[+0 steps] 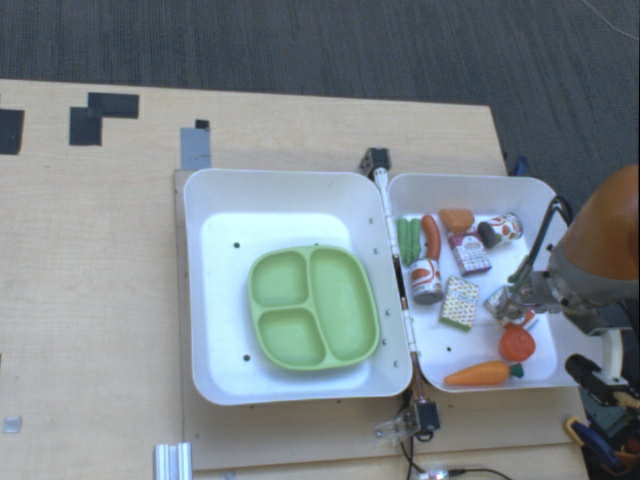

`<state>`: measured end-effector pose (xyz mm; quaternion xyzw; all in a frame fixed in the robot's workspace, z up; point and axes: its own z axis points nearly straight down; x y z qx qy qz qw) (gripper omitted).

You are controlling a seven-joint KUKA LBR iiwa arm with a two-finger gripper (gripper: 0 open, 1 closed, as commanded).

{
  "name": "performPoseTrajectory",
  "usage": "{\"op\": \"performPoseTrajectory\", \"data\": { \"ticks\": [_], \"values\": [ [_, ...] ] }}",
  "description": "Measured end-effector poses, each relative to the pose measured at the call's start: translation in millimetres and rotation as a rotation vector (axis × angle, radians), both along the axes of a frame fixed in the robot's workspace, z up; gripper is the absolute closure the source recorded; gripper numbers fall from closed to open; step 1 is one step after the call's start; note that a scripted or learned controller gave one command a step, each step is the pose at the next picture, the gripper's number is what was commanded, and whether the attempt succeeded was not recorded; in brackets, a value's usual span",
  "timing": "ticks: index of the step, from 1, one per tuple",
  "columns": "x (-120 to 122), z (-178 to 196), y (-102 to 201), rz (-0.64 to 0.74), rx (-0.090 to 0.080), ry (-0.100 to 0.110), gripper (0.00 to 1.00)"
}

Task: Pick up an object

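My gripper (512, 306), grip state unclear, hangs over right bin (540, 193) on pale wooden bench (90, 288); grey carpet (300, 28) beyond.

Green divided plate (314, 308) in left white bin (215, 298), wooden bench (90, 298)

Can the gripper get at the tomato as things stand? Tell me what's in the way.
Probably yes. The gripper hangs just above the tomato in the right bin, and only the carrot lies close by.

Pale green tray (314, 308), white bins (215, 268), orange carrot (480, 374), red tomato (517, 344).
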<state>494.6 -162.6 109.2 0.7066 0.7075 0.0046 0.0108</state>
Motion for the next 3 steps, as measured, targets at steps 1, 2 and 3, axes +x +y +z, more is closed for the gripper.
{"op": "performPoseTrajectory", "data": {
  "ticks": [1, 2, 3],
  "values": [
    [-0.2, -0.1, 0.1, 0.001, 0.0, 0.001, 0.0],
    [1.2, 10.3, 0.6, 0.002, 0.0, -0.003, 1.0],
    [1.1, 10.2, 0.6, 0.002, 0.0, -0.003, 0.0]
  ]
}}
